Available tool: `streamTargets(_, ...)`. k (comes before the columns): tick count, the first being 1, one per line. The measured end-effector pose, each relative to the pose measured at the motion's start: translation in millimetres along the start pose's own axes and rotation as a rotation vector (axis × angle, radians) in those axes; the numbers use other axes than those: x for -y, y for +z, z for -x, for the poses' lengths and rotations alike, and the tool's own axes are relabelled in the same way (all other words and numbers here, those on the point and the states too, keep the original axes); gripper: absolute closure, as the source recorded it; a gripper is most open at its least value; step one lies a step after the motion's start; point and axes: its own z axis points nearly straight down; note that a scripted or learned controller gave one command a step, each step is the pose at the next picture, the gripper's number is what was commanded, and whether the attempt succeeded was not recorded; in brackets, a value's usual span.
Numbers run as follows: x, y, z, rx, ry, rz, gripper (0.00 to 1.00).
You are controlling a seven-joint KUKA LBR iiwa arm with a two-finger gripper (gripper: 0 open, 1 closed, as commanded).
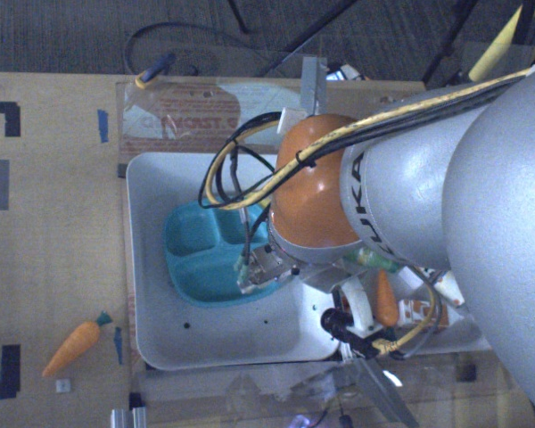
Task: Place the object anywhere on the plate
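From the overhead camera, the smooth grey arm [446, 185] with its glossy orange band [312, 194] covers most of the right bin [468, 328] and the right part of the left bin [147, 239]. Both bins are shallow white plastic with rounded corners. In the left bin lies a teal plate [201, 252], matte, rounded and split into compartments; its right part is hidden under the wrist. The gripper [259, 275] shows as a small metallic piece over the plate's right edge, and I cannot tell whether it is open, closed or holding anything.

In the right bin, just right of the gripper and apart from it, an orange carrot-shaped piece [386, 300] stands out; it is perhaps the object to be moved, though the arm cuts off much around it. Beside it lies a white and orange item [421, 312], hard to make out. A second toy carrot [71, 348], orange with a green tip, lies on the pale wooden bench [53, 239], outside the left bin and well apart from the gripper.
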Motion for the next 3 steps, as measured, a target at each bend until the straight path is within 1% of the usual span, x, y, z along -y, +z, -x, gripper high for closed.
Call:
streamTargets(1,0.1,0.0,0.4,0.0,0.001,0.0,0.0)
streamTargets(2,-1.1,-10.4,0.4,0.0,0.001,0.003,1.0)
streamTargets(3,-20.5,-3.5,-52.7,0.0,-0.294,0.001,1.0)
